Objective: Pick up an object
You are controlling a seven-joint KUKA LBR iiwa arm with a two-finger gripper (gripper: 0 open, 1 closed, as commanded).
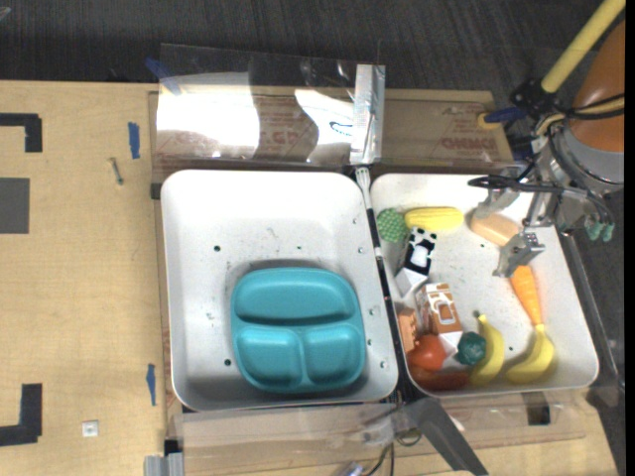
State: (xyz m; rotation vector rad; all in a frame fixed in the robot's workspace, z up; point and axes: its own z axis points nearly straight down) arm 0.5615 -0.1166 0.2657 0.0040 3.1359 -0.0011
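Observation:
My gripper point(519, 251) hangs over the right side of the right bin point(580, 296), reaching in from the upper right. Just below its tip lies an orange carrot point(527, 293). A pale peach-coloured block point(493, 229) sits directly to its left. Further left are a yellow corn cob point(434, 218), a green knobbly item point(390, 224) and a black-and-white piece point(421, 252). Near the front edge lie two yellow bananas point(516, 358), an orange carton point(438, 310), a red tomato-like item point(427, 356) and a small dark green item point(470, 347). I see nothing held by the gripper.
The left bin point(198, 216) holds a teal divided tray point(297, 327) at its front. A clear plastic sheet and a metal strip point(366, 112) stand behind the bins. The grey arm with its cables point(585, 157) fills the upper right.

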